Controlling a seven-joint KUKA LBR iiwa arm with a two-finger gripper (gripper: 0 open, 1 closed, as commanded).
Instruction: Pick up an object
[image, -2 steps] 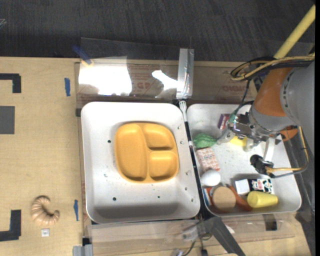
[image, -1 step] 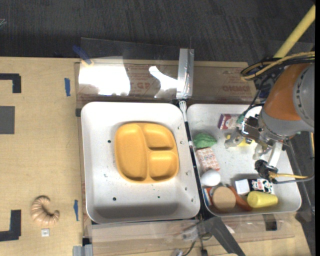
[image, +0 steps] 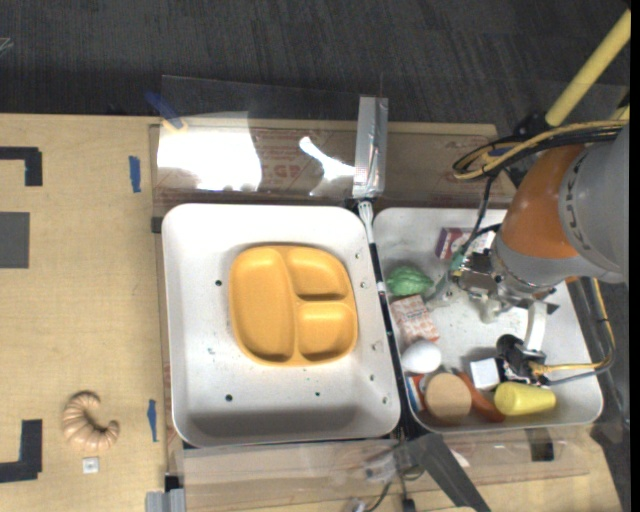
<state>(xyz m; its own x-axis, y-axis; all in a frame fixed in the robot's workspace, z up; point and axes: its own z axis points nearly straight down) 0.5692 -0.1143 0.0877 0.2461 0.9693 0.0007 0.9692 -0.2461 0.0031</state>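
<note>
Camera view showed a tan worktop (image: 80, 200) carrying a left white bin (image: 190, 330) and a right white bin (image: 420, 225) side by side. The grey arm with its orange band (image: 570, 215) reached over the right bin. An orange divided plastic plate (image: 290, 300) lay in the middle of the left bin. A pale brown croissant toy (image: 90, 420) sat well apart on the worktop.

In the right bin lay a brown round ball (image: 448, 395), a yellow plastic cylinder (image: 525, 400), a green crumpled lump (image: 408, 280), a pinkish printed packet (image: 413, 320) and a white egg (image: 421, 357). The gripper (image: 497, 292) hung above that bin's middle; whether it was open or closed could not be told.
</note>
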